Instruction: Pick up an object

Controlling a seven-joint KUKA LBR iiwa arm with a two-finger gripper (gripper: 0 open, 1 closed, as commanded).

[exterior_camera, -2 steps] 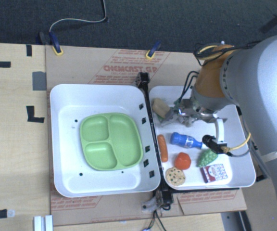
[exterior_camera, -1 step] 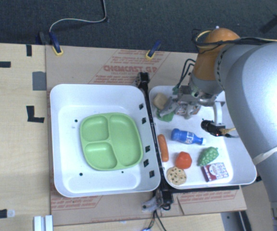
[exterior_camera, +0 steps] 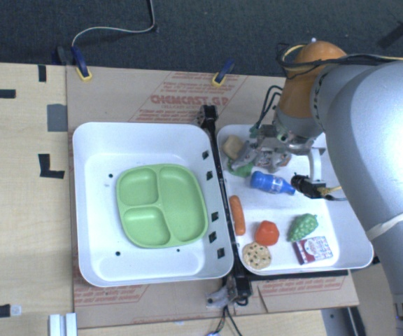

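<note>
At the near edge, in the right bin (exterior_camera: 352, 256): a round speckled cookie (exterior_camera: 257, 255) and, to its right, a red-and-white packet (exterior_camera: 314, 249). Just behind the cookie, touching it or nearly so, a red tomato (exterior_camera: 267, 232). Right of that, a knobbly green piece (exterior_camera: 303, 226), close to the packet's far edge. Along the bin's left wall, an orange carrot-like stick (exterior_camera: 237, 215), laid lengthwise, apart from the tomato.

Further back, a blue bottle (exterior_camera: 271, 183) on its side. Directly beyond the bottle, low over the far left part of the same bin, the gripper (exterior_camera: 254, 159), hanging from the grey arm with its orange band. Cannot tell how wide the pincer stands, nor whether anything sits in its grasp. Next to it, toward the far left corner, a tan lump (exterior_camera: 232, 145) and a scrap of green (exterior_camera: 238, 167), too small to name.

In the left bin (exterior_camera: 89, 208), well apart from all this, a green divided plate (exterior_camera: 162, 205), lying flat.

Under both bins, brown cardboard (exterior_camera: 180, 100). At its far edge, two yellow-and-blue clamps (exterior_camera: 82, 70).
</note>
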